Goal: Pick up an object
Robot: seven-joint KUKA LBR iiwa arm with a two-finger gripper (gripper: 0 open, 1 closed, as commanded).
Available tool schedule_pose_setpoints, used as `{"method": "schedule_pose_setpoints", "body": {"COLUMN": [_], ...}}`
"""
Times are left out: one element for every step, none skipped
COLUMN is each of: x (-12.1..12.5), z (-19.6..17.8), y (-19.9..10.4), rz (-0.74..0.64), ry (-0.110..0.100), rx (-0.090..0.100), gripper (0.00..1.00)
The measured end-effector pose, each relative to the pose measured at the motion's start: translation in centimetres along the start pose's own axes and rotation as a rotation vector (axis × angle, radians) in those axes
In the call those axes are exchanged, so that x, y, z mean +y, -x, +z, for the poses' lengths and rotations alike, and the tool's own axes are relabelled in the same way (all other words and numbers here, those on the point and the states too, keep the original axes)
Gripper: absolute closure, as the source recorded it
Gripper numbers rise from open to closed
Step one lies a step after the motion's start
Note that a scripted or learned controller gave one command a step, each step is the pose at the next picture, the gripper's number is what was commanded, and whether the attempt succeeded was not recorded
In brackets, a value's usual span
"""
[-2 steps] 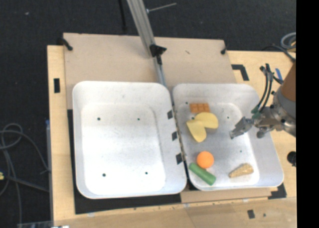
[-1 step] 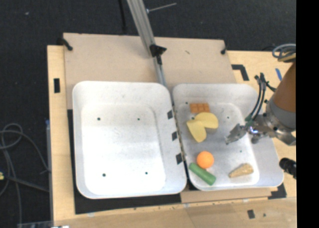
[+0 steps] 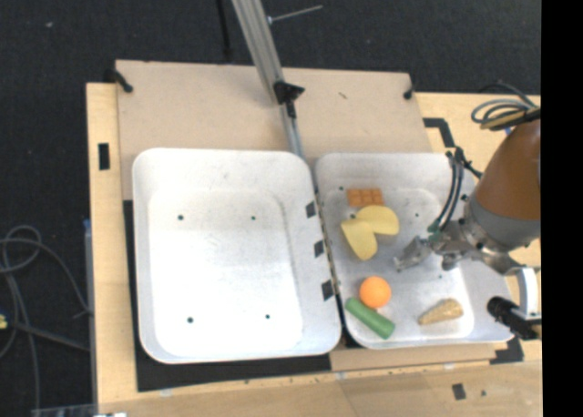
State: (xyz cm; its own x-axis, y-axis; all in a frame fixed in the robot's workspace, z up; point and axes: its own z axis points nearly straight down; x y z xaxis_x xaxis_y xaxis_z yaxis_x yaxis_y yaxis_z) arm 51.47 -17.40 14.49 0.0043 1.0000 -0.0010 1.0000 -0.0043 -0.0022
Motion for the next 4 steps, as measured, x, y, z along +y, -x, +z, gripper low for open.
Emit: {"method": "schedule_pose_setpoints", "body": {"x": [0.2, 0.8, 1.0, 1.7], "z": [-1.4, -6.3, -10.0, -11.0], "y": [0.2, -0.5, -0.4, -5.9], "rz": [0.006, -0.008, -0.009, -0.013], "ry": [0.009, 0.010, 0.009, 0.007], "rx": [-0.002, -0.001, -0.001, 0.002], "gripper": [1.00, 1.00, 1.00, 1.00]}}
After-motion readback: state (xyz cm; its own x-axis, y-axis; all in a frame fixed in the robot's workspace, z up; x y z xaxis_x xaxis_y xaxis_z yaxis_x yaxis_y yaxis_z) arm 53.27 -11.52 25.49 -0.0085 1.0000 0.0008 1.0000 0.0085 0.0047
